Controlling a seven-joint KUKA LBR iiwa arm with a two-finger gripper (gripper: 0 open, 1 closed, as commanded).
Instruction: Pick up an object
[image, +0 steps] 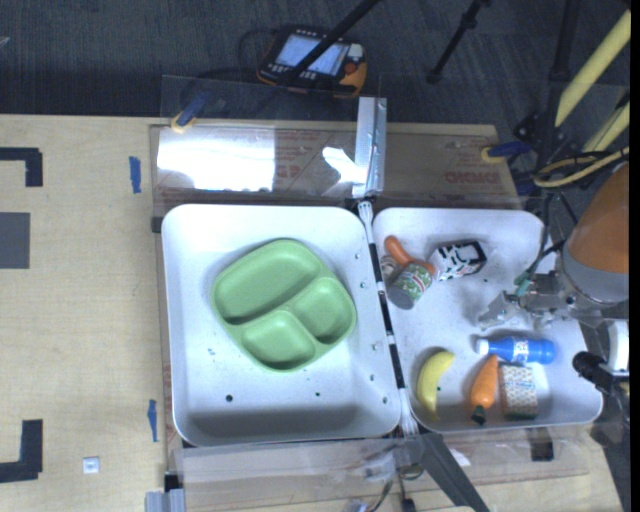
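The right bin (470, 225) holds several objects. A small orange carrot (396, 248) lies beside a tilted can (411, 283) at the bin's left, with a black-and-white toy (461, 258) just to their right. Along the front lie a yellow banana (433, 378), a second orange carrot (484, 381), a patterned roll (518, 390) and a blue-and-white bottle (518, 350). My gripper (512, 302) hangs low at the bin's right side, just above the bottle and pointing left. I see nothing held in it.
The left bin (190, 300) carries a green divided plate (284, 303). A metal divider (382, 300) separates the bins. The arm's orange band (605, 235) and grey wrist crowd the right edge. Cables and a handheld screen (310, 55) lie beyond the bench.
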